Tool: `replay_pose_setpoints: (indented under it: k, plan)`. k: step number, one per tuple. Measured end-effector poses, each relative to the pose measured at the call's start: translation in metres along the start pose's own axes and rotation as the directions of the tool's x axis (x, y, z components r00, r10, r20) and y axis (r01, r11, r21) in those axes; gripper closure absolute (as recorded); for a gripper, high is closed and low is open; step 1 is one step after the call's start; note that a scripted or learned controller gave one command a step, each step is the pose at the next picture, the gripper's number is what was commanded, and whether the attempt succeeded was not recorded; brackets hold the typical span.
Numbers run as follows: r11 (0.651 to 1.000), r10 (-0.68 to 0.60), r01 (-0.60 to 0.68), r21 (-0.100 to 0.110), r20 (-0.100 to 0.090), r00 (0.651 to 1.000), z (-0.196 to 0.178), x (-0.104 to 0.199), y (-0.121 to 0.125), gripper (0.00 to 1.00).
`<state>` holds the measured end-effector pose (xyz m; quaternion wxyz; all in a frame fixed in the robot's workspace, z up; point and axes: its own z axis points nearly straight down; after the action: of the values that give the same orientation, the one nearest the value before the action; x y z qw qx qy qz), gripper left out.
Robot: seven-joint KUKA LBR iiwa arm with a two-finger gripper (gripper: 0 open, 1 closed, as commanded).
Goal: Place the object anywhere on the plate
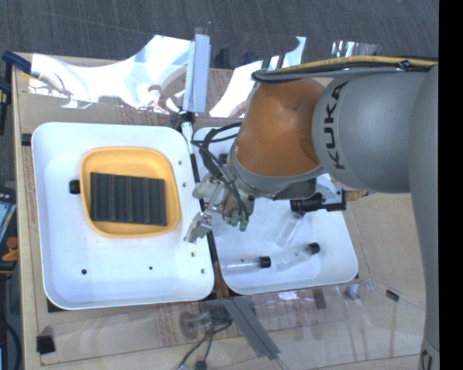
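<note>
Syringe (251, 264) below gripper (208, 210) — apart (unheld)

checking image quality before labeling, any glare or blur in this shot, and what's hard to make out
Camera view: strong glare on the crinkled foil behind the bins washes out detail; the clear syringes in the right bin nearly vanish against white; the gripper is small and soft, fingers unreadable; the yellow plate and its dark block are sharp.

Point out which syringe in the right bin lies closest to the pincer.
The syringe lying level near the bin's front edge, left of the others; the pincer hangs just above-left of it. The other two syringes lie farther right.
</note>
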<state>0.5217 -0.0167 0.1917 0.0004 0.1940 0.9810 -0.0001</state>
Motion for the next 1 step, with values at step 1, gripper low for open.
replay_pose_setpoints:
  k: [1]
  plan:
    - [0.998,-0.067,0.067,0.001,-0.005,0.998,0.0006,0.0246,-0.0141,0.00]
